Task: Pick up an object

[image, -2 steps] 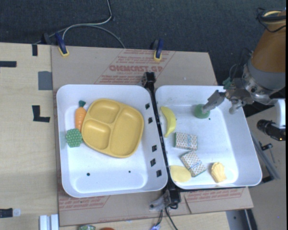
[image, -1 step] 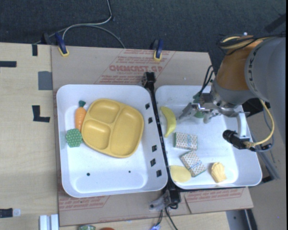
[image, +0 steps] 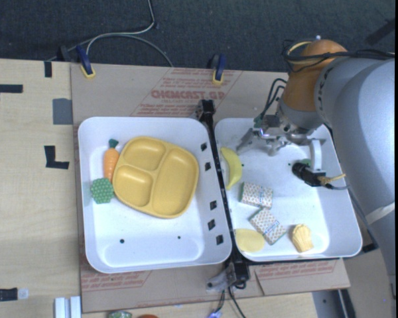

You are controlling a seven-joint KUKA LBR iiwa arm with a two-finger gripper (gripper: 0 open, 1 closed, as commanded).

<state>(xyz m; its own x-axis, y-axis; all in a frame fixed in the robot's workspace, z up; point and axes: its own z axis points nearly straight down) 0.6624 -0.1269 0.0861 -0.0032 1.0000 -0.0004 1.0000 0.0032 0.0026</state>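
Pincer hovers at the far side of the right bin; I can't tell its state. My nearest target, I judge, is the banana, left and nearer the camera, lying roughly along the divider. Cardboard on the desk reads something like "CHEMCAST GP".

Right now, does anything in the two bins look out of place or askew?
Mostly no. The yellow divided plate sits tilted in the left white bin, beside the orange toy carrot. In the right white bin, the yellow banana-shaped toy leans against the dividing wall.
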